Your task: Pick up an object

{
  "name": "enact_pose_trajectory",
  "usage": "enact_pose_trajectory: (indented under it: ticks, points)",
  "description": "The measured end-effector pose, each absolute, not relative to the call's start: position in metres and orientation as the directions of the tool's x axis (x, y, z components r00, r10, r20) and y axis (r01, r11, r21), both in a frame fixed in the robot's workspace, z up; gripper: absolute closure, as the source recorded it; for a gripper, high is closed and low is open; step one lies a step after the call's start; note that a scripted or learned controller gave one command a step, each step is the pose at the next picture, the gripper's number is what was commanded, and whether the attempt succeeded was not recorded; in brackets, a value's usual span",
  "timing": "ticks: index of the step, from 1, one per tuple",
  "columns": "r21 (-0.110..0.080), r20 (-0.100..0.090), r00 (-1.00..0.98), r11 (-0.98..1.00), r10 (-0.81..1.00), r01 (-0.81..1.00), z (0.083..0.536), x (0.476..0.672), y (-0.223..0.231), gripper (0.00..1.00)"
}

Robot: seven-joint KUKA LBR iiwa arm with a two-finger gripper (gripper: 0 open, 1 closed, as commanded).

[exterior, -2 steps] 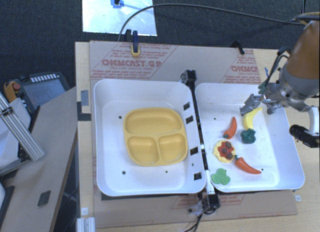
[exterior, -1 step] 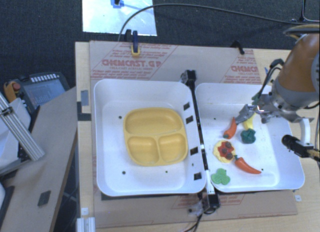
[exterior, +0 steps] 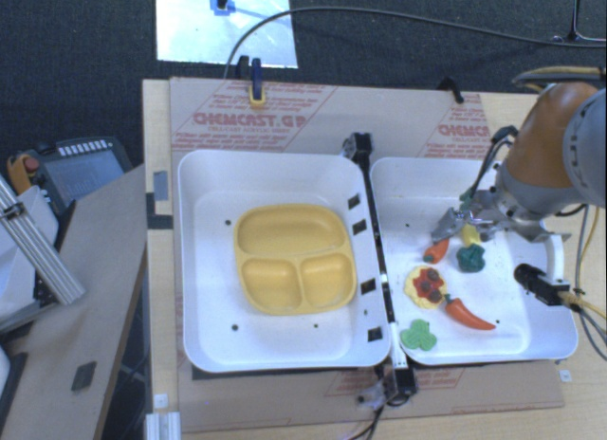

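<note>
— Toys are what we have to pick from, and they all lie in the right bin (exterior: 398,182). Where is our tool (exterior: 462,225)?

— Low in that same bin, its tip down among them. A yellow toy (exterior: 470,235) sits right at the tip, touching it as far as we can see. An orange carrot (exterior: 435,250) lies just beside the tip, toward the left bin (exterior: 204,267).

— Do we have anything gripped?

— We cannot tell. The tip is small and cluttered with metal parts, so we cannot tell how wide it stands or whether anything sits in it.

— What else is close?

— A teal toy (exterior: 470,258) just below the tip. Further toward the near edge we see a small pizza (exterior: 426,286), then a red pepper (exterior: 468,314) beside it, and a green toy (exterior: 418,336) at the bin's near corner, well apart from the tool.

— And the other bin?

— A yellow tray (exterior: 291,258) with three compartments lies in it, well apart from our tool. Both bins rest on the counter (exterior: 161,125).
</note>
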State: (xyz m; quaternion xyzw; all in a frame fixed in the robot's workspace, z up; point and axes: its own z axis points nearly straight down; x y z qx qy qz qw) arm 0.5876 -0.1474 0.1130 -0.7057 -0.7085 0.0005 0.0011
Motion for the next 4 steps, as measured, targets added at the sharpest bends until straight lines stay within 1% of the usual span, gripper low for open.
enact_pose_trajectory:
  ticks: [1,2,3,4]
  points:
    - [0.0,0.0,-0.001,0.001,1.0,1.0,0.084,0.588,-0.147,0.0]
    - [0.003,-0.001,-0.001,0.001,1.0,1.0,0.095,0.589,-0.147,1.0]
    - [0.008,-0.002,-0.005,0.005,1.0,1.0,0.158,0.593,-0.142,1.0]
    - [0.007,-0.002,-0.005,0.005,1.0,1.0,0.204,0.6,-0.14,1.0]
